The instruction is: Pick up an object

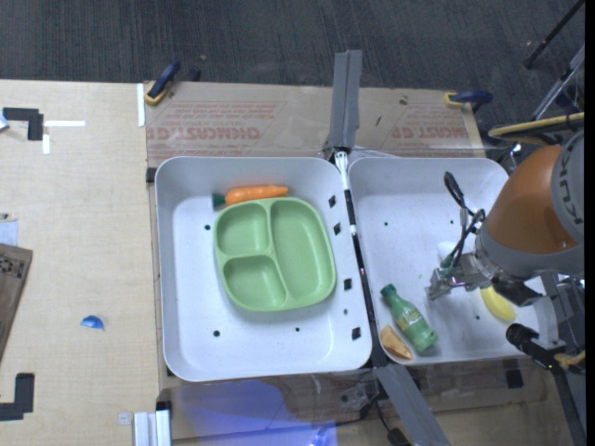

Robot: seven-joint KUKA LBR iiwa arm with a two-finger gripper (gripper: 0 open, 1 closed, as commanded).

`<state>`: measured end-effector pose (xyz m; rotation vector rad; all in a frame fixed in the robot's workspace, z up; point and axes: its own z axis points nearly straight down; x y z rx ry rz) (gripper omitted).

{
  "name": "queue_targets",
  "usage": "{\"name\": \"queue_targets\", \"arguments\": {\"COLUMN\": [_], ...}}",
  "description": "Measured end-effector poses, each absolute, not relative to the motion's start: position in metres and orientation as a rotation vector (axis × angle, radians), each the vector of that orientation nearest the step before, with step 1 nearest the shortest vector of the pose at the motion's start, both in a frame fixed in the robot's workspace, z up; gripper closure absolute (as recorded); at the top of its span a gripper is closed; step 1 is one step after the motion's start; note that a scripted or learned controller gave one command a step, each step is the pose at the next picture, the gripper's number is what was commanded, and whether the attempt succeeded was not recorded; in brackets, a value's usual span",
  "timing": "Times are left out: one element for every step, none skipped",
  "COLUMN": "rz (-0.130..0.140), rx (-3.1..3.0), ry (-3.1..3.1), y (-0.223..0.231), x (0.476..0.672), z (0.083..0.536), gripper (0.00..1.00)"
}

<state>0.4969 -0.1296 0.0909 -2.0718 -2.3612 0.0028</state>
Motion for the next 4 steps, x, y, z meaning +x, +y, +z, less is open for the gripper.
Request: {"name": "queue_targets", "arguments": {"rz": [0.003,0.006,0.006,0.002], "rx": [-2.01,-2.007,-2.007,-1.783], "ry": [-2.415,-2.419,-2.419,-2.585], "y": [-0.104,-0.104,-0.104,-0.112], "x": [0.575,0.575,0.575,0.502], "z": [0.092,0.1,0.1,0.091], "gripper": [0.0,1.0,0.0,0.0]}}
